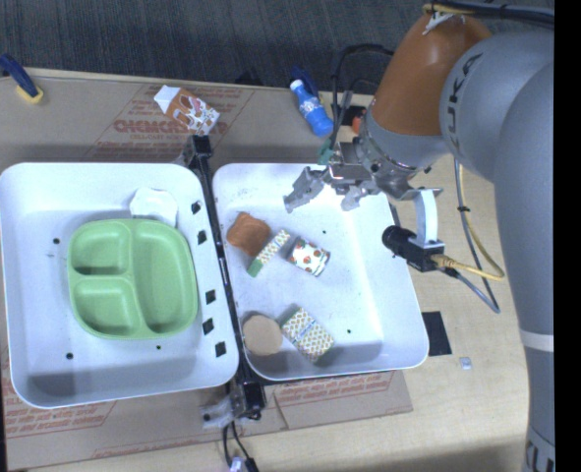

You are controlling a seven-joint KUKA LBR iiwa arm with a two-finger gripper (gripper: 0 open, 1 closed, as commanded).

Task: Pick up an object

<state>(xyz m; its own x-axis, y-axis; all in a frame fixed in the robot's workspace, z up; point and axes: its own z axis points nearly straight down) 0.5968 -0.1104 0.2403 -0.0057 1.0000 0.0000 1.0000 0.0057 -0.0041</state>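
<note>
Tan disc (262,334) partly behind bin rim

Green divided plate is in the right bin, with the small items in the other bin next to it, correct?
Not quite. The camera view shows the green divided plate in the left bin, not the right one. The small items, such as the brown block and the round wooden disc, lie in the right bin next to it.
</note>
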